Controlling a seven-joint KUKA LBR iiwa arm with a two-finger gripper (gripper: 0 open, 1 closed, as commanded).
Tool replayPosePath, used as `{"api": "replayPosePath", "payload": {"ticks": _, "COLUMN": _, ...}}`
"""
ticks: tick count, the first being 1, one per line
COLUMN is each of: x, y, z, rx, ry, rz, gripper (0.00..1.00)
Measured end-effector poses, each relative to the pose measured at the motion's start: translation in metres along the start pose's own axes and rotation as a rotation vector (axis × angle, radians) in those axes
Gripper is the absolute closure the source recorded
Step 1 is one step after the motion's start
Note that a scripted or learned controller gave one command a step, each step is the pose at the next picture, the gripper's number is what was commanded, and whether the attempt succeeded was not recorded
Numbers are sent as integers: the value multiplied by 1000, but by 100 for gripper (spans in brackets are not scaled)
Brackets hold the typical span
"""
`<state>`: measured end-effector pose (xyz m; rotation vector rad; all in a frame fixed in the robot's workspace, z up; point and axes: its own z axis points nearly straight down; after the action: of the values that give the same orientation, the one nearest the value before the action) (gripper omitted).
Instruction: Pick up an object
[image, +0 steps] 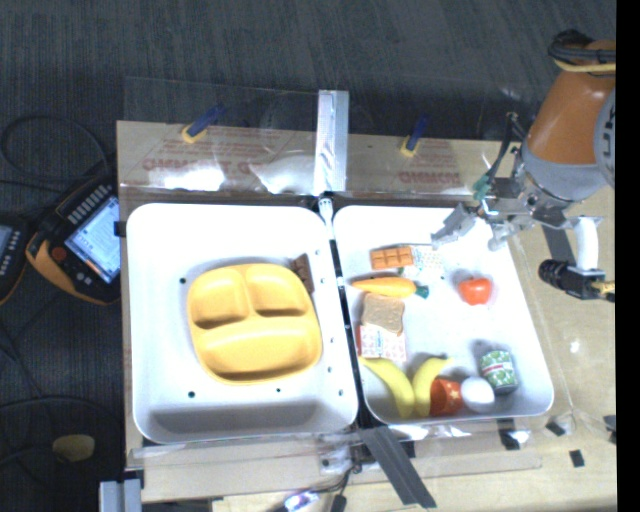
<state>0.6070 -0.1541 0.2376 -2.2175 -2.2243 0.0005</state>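
My gripper hangs over the far right part of the right bin, open, with nothing between its fingers. Below it in that bin lie a red tomato, an orange waffle block, a carrot, a slice of bread and a small printed packet. Along the bin's near edge are two bananas, a green-labelled can, a white egg and a red piece. The tomato is the closest item to the fingers.
The left bin holds a yellow divided tray with a small brown piece at its far right corner. A divider wall separates the bins. A handheld pendant lies off the bench to the left.
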Motion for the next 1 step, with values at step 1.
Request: {"api": "replayPosePath", "payload": {"ticks": 1, "x": -50, "y": -1, "z": -73, "rx": 0, "ry": -4, "rz": 270, "gripper": 0}}
